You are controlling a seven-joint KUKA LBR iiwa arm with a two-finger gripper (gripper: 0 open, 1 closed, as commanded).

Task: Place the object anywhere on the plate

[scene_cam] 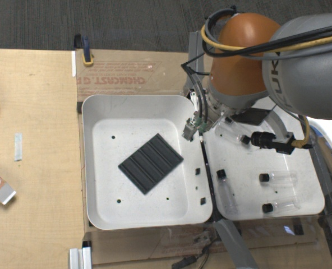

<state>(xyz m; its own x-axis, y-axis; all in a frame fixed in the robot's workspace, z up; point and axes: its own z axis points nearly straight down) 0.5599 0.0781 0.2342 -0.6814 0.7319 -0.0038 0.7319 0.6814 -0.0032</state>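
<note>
Trouble looks likely: the end effector (192, 129), grip state I cannot tell, hovers over the bin wall, dark ridged plate (151, 162) lying below-left.

Grey arm (300, 66) low, claw (192, 129) downward

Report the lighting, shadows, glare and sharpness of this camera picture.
Camera view: lighting is even and diffuse; the dark ridged plate in the left bin is sharp and casts almost no shadow. The arm's orange band carries a soft sheen. The clear objects in the right bin are hard to make out against the white. The gripper is small and slightly soft.
</note>
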